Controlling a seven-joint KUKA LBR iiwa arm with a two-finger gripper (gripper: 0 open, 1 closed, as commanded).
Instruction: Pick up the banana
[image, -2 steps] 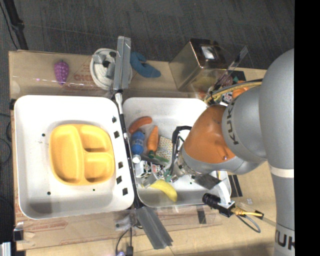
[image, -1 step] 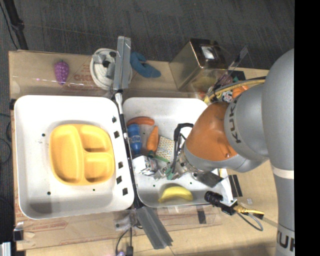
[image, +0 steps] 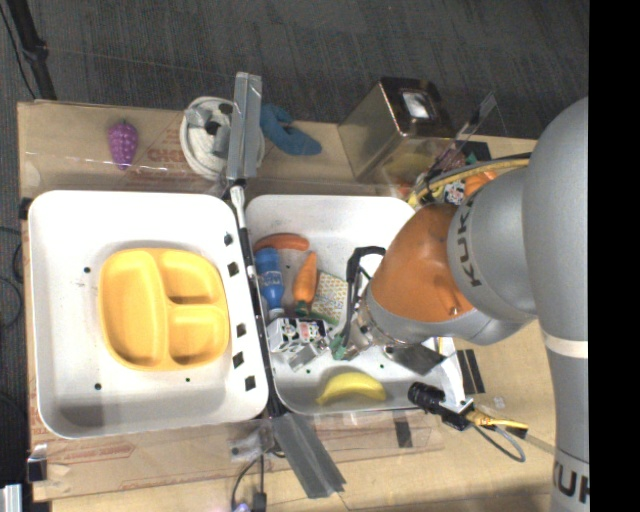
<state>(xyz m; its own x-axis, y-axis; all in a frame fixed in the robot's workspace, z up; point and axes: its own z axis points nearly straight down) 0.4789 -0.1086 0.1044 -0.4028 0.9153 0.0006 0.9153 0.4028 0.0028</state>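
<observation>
Banana (image: 352, 388): lies on its side on the floor of the right bin (image: 330, 215), close to that bin's near edge, about midway along it; nothing is touching it from above that can be seen.
Arm (image: 470, 270): grey with an orange band, reaches in over the right half of the right bin and covers much of that bin's right side.
Gripper (image: 348, 340): low over the middle of the right bin, just above and slightly left of the banana; whether it is wide or narrow cannot be told, since the wrist hides it.
Right bin clutter: a blue bottle (image: 268, 277) and an orange carrot-shaped item (image: 305, 279) stand beside each other near the bin's left wall; a small printed packet (image: 300, 332) lies just below them, between them and the banana.
Left bin (image: 60, 300): holds a yellow divided tray (image: 165, 305) at its centre.
Bench far edge: a purple grape-like toy (image: 122, 142) at the left, a white roll (image: 208, 135) and a blue cloth-like item (image: 285, 132) near the middle, a tan box (image: 395, 125) to the right.
</observation>
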